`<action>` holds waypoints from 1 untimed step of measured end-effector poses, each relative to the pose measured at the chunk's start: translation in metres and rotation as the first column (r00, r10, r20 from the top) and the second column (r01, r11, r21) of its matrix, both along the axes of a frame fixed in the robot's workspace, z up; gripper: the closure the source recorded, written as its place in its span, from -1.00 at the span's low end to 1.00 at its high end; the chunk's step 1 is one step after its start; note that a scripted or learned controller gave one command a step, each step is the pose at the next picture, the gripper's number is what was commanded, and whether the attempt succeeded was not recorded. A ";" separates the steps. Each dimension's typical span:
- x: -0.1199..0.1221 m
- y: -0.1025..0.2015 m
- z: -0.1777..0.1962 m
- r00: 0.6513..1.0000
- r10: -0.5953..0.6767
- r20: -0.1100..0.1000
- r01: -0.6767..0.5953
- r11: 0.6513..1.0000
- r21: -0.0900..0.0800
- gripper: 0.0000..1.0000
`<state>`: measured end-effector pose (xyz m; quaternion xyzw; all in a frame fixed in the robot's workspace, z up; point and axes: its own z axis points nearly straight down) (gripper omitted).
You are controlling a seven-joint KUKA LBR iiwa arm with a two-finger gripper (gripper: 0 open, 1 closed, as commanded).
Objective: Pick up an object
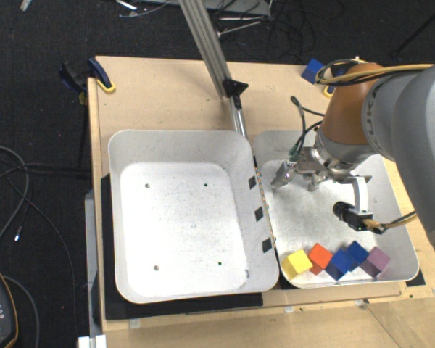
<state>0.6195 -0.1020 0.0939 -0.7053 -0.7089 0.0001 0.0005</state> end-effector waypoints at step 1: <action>0.000 -0.002 0.012 1.000 -0.005 0.003 0.005 1.000 -0.001 1.00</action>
